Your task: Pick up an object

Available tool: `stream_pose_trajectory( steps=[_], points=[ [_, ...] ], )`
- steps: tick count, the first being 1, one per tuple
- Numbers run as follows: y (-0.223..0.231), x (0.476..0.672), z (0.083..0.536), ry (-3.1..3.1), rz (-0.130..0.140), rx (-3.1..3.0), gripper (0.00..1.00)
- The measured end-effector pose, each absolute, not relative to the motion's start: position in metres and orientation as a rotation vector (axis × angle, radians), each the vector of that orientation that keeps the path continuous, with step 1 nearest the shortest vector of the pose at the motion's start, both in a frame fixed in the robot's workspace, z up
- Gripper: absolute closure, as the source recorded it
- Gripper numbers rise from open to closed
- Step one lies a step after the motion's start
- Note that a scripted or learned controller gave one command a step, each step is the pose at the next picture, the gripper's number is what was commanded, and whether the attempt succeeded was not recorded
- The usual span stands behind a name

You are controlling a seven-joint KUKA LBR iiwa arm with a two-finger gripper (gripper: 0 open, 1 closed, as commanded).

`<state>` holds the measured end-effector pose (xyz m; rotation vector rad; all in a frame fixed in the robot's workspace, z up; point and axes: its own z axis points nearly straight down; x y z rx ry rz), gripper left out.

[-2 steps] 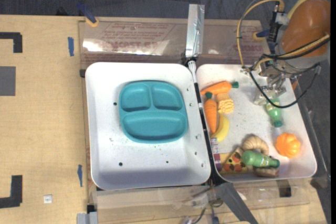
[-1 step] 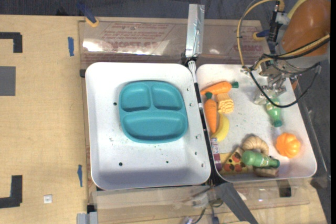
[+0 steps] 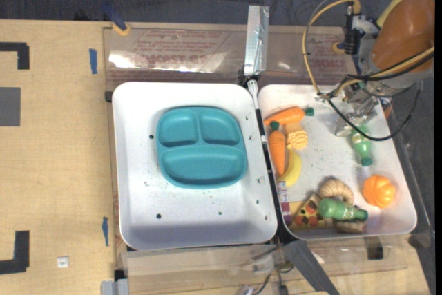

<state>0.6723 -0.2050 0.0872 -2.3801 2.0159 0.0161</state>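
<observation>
**Gripper low over the right bin, above a small green toy**

The arm [image 3: 404, 27] enters at the upper right of the frame, its orange band showing above the wrist, with yellow and black cables looping around it. The gripper [image 3: 358, 112] hangs over the upper right part of the right bin [image 3: 407, 214]. Whether it is spread or pressed together cannot be told, since the metal parts and cables blur together there. Nothing can be seen clamped in it.

Just below the gripper lies a small green toy [image 3: 362, 150], perhaps a pepper or a small bottle, pale at its upper end. It rests on the bin floor. Whether the gripper touches it cannot be told.

The remaining toys lie in the same bin. An orange fruit [image 3: 379, 191] sits near the right wall, lower down. A green bottle [image 3: 340, 210] lies on its side near the bottom edge, beside a pizza slice [image 3: 304, 215] and a tan, bread-like piece [image 3: 336, 188]. Along the left wall are two carrots [image 3: 288, 116] [image 3: 277, 148], a corn cob [image 3: 297, 139] and a banana [image 3: 293, 170], packed close together.

The left bin [image 3: 131, 211] holds a teal divided plate [image 3: 201, 146], roughly centred. Both bins sit on a bench of pale wood [image 3: 48, 169].
</observation>
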Motion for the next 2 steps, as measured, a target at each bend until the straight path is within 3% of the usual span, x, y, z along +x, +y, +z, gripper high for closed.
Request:
stream_pose_trajectory(
  steps=[1,2],
  points=[
    [-0.202,0.675,0.101,2.012,0.008,-2.372,1.00],
    [-0.197,0.613,0.089,1.785,-0.002,-2.571,1.00]
  ],
)
